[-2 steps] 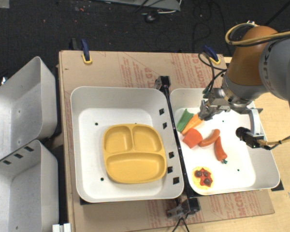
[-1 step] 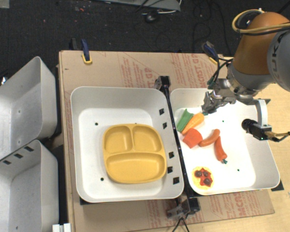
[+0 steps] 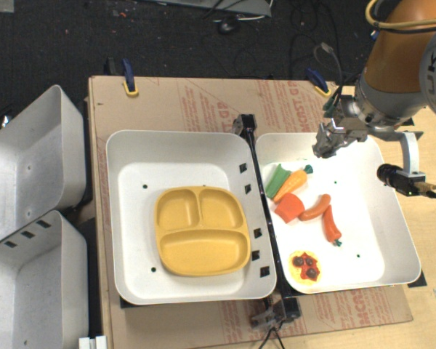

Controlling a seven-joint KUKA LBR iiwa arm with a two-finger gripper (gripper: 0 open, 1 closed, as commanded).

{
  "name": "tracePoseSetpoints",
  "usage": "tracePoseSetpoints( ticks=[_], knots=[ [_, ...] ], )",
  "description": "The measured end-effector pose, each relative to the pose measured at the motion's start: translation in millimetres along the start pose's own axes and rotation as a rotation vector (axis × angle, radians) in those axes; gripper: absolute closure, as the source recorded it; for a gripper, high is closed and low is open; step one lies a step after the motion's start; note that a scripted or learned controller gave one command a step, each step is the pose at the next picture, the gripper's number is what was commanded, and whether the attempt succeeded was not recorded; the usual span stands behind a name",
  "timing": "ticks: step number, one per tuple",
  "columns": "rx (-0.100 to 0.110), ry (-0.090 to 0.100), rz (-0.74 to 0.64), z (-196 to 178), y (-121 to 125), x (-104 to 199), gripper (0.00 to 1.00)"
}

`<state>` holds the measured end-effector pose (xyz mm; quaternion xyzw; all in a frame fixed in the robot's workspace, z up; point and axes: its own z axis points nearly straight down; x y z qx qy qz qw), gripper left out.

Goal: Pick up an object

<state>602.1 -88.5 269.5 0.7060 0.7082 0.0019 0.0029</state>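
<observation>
My gripper [image 3: 325, 150] hangs over the far part of the right bin [image 3: 363, 275], above and right of the toy food. Below it lie a green piece [image 3: 277, 178], an orange carrot [image 3: 293, 181] and an orange-red block [image 3: 289, 207]. Further right are a bent sausage [image 3: 316, 207] and a red chili [image 3: 331, 226]. A small round pizza piece [image 3: 305, 265] lies near the bin's front. Nothing shows between the gripper's fingers.
A yellow divided plate [image 3: 202, 230] lies in the left bin [image 3: 131, 195]. A black divider strip [image 3: 258, 195] runs between the bins. Spare white bins [image 3: 29, 166] stand at the left. The arm's grey and orange body [image 3: 403, 42] looms at the upper right.
</observation>
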Motion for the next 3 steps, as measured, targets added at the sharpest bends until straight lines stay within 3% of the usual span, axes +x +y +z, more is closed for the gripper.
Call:
tracePoseSetpoints(
  ticks=[1, 3],
  knots=[
    [0.009, 0.003, -0.004, 2, -13, 48, 1.00],
    [0.006, 0.003, -0.006, 14, -19, 169, 1.00]
  ],
)
